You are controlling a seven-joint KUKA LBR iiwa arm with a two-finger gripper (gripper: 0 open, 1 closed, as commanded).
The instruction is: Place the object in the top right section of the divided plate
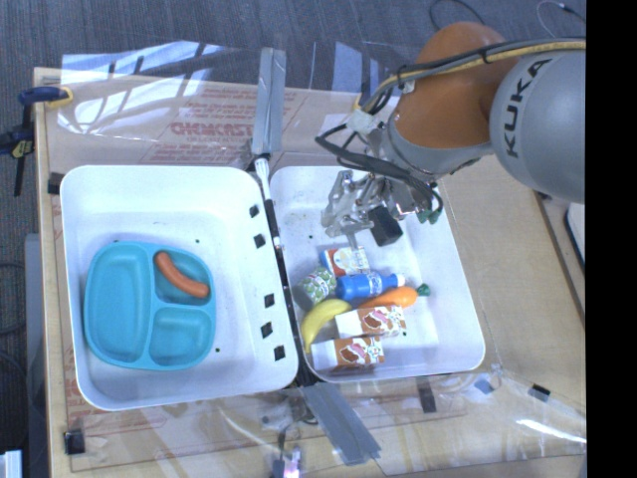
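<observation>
A brown sausage [182, 275] is seen in the upper right section of the blue divided plastic plate [119, 312], left of centre; the metal two-finger gripper [348, 210] is poised right of centre, its state indiscernible.

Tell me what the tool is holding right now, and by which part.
Nothing shows between the tool's fingers; it hangs above the right bin, over bare floor.

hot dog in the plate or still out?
In. The orange-brown hot dog sausage lies in the top right section of the turquoise divided plate in the left white bin.
</observation>
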